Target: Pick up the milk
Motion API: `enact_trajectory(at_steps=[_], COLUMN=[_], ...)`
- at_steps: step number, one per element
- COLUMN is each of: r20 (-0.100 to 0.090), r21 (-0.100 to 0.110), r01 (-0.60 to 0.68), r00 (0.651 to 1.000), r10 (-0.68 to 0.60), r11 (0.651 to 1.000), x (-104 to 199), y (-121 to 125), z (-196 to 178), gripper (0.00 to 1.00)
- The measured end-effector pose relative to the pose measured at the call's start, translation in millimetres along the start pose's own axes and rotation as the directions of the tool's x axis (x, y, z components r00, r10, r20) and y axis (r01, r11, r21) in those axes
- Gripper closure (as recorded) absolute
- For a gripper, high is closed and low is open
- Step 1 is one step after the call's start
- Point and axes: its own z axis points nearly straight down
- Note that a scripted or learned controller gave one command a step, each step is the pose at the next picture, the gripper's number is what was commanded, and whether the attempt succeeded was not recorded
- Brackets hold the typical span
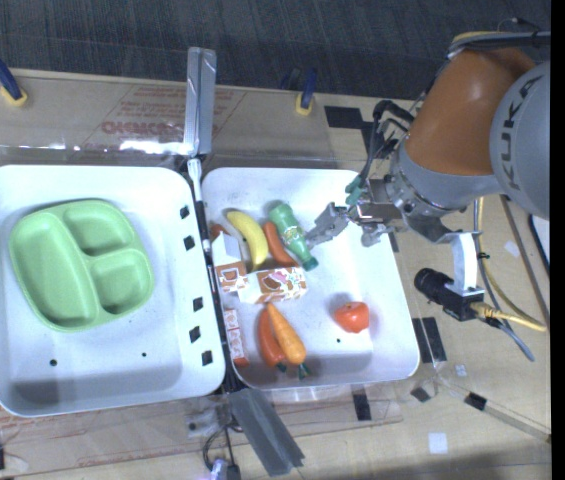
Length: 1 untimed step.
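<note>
Milk point(265, 283) lies on its side in the right bin point(387, 353), at the left part, touching the lower end of the banana point(247, 236) and just above two carrots point(280, 336). A tomato point(352, 316) sits apart to its right. The pincer point(324, 224) (fingers spread open, gripping nothing) hangs just beside the green bottle point(291, 232). A green tray point(80, 262) fills the left bin point(22, 388).

We see a printed cardboard milk carton point(265, 284), matt, below-left of the metal gripper point(324, 224). Beside it the bins point(387, 353) and green tray point(80, 260) look like smooth, slightly glossy plastic.
</note>
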Motion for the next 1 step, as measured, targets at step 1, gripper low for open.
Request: enact_trajectory(at_steps=[1], r20=[0.001], r21=[0.0], r01=[0.365], r00=[0.931], r10=[-0.365], r11=[0.931], x=[79.5], y=[-1.2], z=[81.6], gripper=[0.0])
